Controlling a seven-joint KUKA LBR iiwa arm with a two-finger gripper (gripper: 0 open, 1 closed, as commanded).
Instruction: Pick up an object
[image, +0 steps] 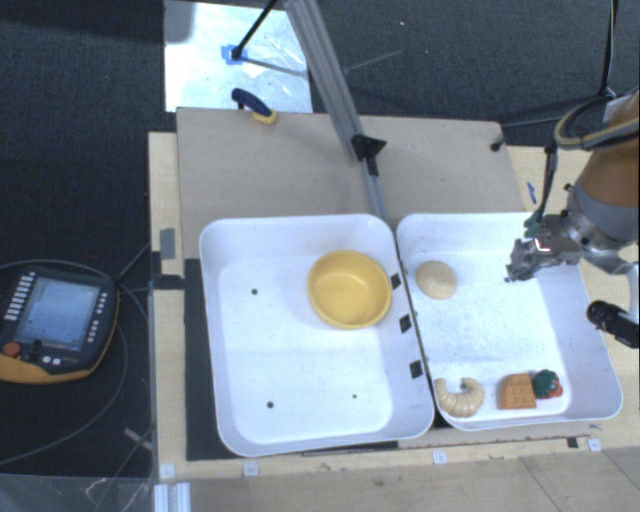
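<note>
In the right bin (470, 330) lie a pale beige round piece (436, 279) near its upper left, a cream croissant (459, 397) at the front, and an orange cracker-like block (517, 391) with a small green and red item (546, 383) beside it. A yellow bowl (349, 289) sits in the left bin (290, 400) near its right wall. My gripper (522, 262) hangs over the right bin's upper right part, apart from all the objects, roughly a hand's width right of the beige piece. Nothing shows between its tips.
A metal pole (335, 90) slants across the board behind the bins. A teach pendant (50, 320) lies on the dark floor at the left. A blue and yellow clamp (254, 104) sits at the board's back edge.
</note>
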